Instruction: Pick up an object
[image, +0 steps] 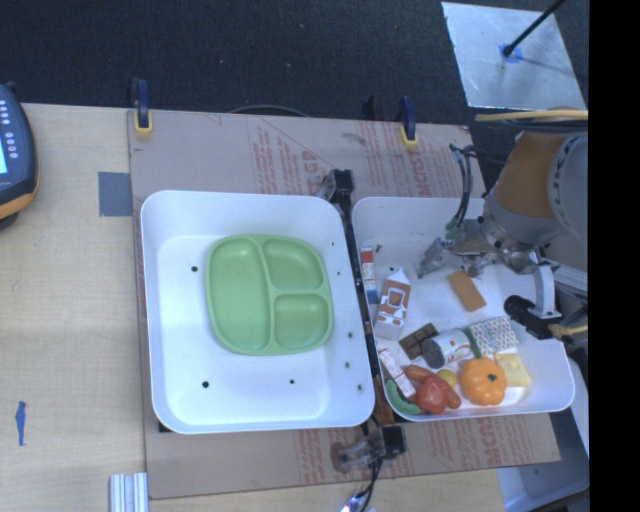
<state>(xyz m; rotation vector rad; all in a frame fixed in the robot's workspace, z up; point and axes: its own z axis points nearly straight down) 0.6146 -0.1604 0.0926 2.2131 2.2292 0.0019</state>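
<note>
- You are looking down on a wooden surface that carries two shallow white bins side by side.
- The left bin holds one green divided plate, lying flat near its middle.
- The right bin holds the things to pick from: a small carton, a tan block, a dark bar, a patterned packet, an orange fruit and a red piece.
- Most of these crowd the near edge of the right bin, touching or overlapping.
- The gripper hangs at the far side of the right bin, just beyond the tan block; you cannot tell from here whether it is apart or together, and nothing is visibly in its grasp.
- Risk: in the crowded near corner, a descent would likely strike two items at once and push them aside.
- Risk: the bin wall and the rim shared with the left bin stand close to the carton, so a grasp there may clip the edge.
- Open room: the bare floor around the tan block gives the freest approach.
</note>
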